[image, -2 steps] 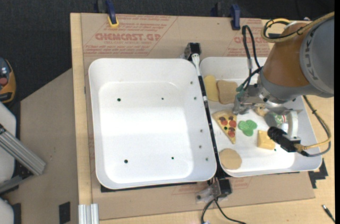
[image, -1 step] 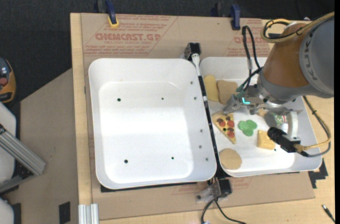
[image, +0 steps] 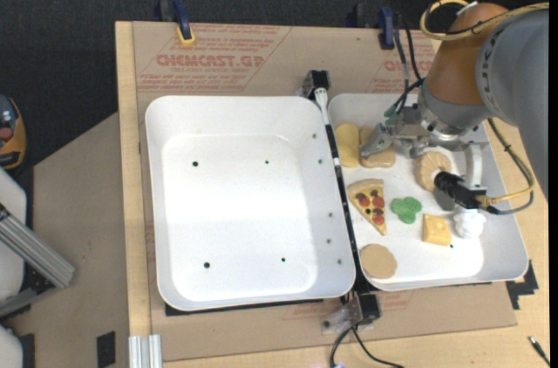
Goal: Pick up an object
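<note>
Dark carpet surrounds the table (image: 261, 52), where two white bins sit side by side; the right bin (image: 501, 257) holds a pizza slice (image: 370, 204), a green piece (image: 405, 208), a cheese wedge (image: 437, 229) and a tan disc (image: 378, 261). The gripper (image: 410, 144) hangs low among the toys at the bin's far end, and I cannot tell how its jaws stand. With pieces crowded so close, I reckon it may nudge a neighbour aside or close on nothing.

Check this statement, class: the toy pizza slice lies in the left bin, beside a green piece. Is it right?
Not quite. The camera view shows the pizza slice in the right bin, not the left. It does lie beside the green piece.
</note>
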You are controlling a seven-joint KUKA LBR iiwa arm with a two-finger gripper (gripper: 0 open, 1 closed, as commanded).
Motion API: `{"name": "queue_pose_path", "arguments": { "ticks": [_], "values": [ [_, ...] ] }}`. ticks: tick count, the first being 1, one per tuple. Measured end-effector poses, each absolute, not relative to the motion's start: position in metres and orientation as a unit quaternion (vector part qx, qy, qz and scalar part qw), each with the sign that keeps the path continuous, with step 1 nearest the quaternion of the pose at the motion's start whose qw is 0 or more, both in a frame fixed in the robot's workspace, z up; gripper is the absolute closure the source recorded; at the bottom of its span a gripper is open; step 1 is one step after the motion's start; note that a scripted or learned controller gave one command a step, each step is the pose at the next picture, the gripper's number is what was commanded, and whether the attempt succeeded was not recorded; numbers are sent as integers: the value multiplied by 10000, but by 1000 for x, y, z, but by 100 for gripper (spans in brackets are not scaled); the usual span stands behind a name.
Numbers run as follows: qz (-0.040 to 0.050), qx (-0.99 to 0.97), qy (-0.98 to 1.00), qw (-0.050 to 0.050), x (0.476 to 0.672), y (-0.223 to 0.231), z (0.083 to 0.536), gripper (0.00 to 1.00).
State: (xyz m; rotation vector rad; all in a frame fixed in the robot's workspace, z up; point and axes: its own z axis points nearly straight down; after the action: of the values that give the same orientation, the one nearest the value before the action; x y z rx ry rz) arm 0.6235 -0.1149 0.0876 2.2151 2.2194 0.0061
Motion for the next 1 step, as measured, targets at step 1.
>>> {"name": "queue_pose_path", "arguments": {
  "ticks": [1],
  "values": [
    [32,7076,7066,35,601,-118,89,0]
  ]
}}
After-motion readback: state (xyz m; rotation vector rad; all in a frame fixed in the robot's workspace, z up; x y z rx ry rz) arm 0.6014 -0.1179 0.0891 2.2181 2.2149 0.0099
